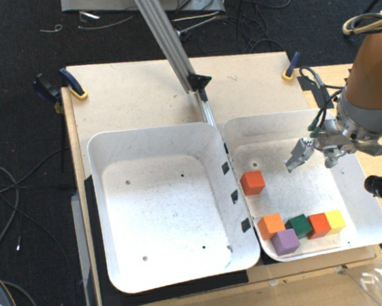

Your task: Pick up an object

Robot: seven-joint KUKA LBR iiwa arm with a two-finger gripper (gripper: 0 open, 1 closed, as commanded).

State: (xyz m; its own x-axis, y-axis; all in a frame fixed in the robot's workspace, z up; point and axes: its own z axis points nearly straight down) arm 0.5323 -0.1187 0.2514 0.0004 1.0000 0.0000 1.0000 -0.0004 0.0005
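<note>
two white bins (108,151) were set side by side on the desk (136,93). six small blocks were counted in the right bin: one orange cube (252,182) lying alone, five clustered near the front rim. the fingers (312,155) were spread wide, nothing between them.

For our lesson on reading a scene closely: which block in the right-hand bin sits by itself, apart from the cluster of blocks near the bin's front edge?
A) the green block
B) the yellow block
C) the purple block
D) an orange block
D: an orange block lies alone near the middle of the right bin, while the purple block, green block and yellow block sit together at the front.
</note>
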